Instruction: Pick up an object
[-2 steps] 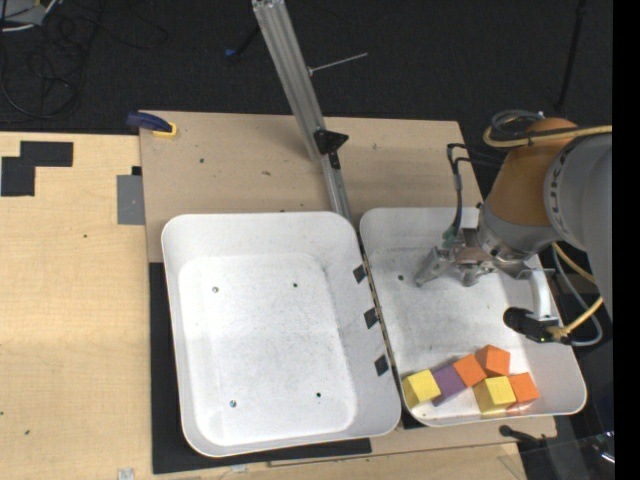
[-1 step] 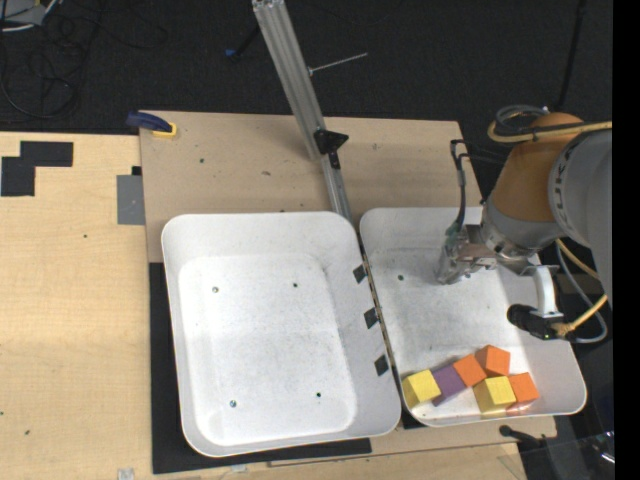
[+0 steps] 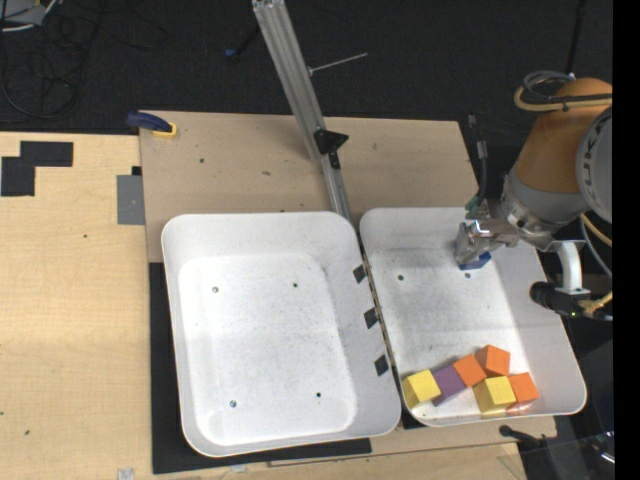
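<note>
**Gripper over the right bin, blue piece at its tip**

While the grey arm (image 3: 560, 168) reached in from the right with its orange band above the wrist, the wooden bench (image 3: 240, 163) carried two shallow white bins side by side. The left bin (image 3: 200, 238) was the larger-looking of the pair; the right bin (image 3: 430, 228) sat just beside it, the two joined by small black clips (image 3: 368, 318) along their shared edge. A slanted metal rail (image 3: 300, 88) ran from the far side down toward the gap between the bins.

The gripper (image 3: 473, 248) hung over the far right part of the right bin. A small blue object (image 3: 478, 260) showed right at its lower end, touching or nearly touching the tip; whether it sat between the fingers could not be told, nor whether the gripper was apart or together.

Well apart from the gripper, in the near right corner of the same bin, lay a cluster of blocks: two orange blocks (image 3: 493, 360), two yellow blocks (image 3: 422, 386) and a purple block (image 3: 452, 385), packed against one another.
</note>
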Robot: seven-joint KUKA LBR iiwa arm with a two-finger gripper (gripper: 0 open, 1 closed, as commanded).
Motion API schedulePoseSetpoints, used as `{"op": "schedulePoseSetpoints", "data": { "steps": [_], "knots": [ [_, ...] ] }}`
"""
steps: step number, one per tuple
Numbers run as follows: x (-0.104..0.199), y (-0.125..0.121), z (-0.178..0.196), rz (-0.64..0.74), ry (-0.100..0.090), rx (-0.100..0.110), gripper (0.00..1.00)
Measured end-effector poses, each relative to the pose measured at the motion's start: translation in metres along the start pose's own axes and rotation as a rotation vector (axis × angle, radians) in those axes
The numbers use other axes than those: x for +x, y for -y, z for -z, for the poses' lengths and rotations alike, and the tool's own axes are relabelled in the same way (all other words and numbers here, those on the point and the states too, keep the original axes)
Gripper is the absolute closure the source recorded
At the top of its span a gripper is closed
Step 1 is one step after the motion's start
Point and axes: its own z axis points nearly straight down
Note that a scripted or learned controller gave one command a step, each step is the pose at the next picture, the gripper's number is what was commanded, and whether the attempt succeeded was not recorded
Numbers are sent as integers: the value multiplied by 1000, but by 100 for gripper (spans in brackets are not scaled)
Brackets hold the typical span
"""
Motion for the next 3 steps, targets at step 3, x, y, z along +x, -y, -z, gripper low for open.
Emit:
{"op": "schedulePoseSetpoints", "data": {
  "steps": [3],
  "knots": [
    [105,39,62,4,-4,8,100]
  ]
}}
